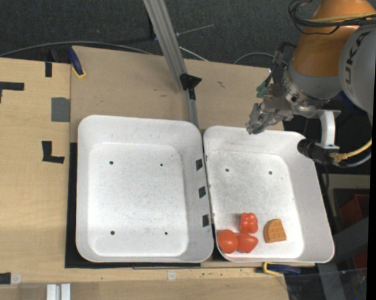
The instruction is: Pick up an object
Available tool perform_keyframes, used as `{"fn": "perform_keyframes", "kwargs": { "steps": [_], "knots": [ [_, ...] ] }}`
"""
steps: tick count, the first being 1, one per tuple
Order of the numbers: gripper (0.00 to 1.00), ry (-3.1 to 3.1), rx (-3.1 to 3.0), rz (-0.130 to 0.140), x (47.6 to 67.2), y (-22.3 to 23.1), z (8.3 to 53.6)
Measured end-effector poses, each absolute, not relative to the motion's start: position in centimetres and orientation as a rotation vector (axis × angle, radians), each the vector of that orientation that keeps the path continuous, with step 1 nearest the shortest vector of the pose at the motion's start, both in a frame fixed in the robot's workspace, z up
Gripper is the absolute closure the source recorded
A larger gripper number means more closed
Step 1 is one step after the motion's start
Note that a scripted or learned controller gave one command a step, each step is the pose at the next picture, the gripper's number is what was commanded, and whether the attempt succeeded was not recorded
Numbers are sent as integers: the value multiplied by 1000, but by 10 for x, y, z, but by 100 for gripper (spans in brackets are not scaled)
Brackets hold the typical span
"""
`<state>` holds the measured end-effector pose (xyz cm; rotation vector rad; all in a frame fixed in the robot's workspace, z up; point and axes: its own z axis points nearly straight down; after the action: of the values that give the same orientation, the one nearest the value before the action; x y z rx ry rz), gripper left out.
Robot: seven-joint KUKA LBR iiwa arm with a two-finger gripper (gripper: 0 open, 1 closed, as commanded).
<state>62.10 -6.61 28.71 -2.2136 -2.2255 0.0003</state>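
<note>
Camera view: end effector (257,126) hangs above the far rim of the right bin (311,183), on the arm (329,53). Fingers too small and dark here to judge; cannot tell how it stands or whether it has anything. Candidate objects sit well apart from it, in the near left corner of the right bin: a red pepper (248,222), a red tomato (227,241) with another red piece (247,243) just beside, touching or nearly so, and a tan block (274,231) near them. Left bin (137,181) beside it on the counter (25,170).

Risks, judged: red items crowd together against the bin wall, so a descent could pinch two, strike the rim, or nudge one away. Rounded shapes may squirt out on closing.
</note>
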Motion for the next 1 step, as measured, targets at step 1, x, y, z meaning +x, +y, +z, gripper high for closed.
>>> {"fn": "perform_keyframes", "kwargs": {
  "steps": [1],
  "knots": [
    [100,-2225,-2212,4,597,-15,266]
  ]
}}
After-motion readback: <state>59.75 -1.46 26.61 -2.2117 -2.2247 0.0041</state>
